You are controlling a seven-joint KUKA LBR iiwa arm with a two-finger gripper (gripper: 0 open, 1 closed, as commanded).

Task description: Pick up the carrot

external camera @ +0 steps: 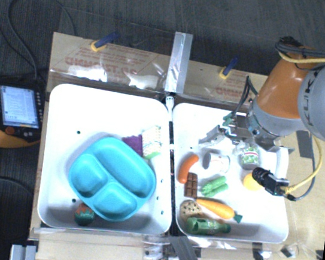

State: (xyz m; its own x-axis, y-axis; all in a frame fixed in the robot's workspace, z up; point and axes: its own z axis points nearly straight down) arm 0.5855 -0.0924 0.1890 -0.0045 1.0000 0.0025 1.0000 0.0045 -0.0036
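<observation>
I see the grey two-finger gripper (215, 160) hanging mid right white bin (275, 225) — grip state I cannot tell — orange tapered carrot (218, 208) near its front edge.

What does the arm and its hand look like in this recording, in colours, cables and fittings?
The arm is grey with a broad orange band above the wrist. A yellow cable runs over its top and another loops down its right side to a black fitting. The hand is metallic grey, with small green details at its base.
</observation>
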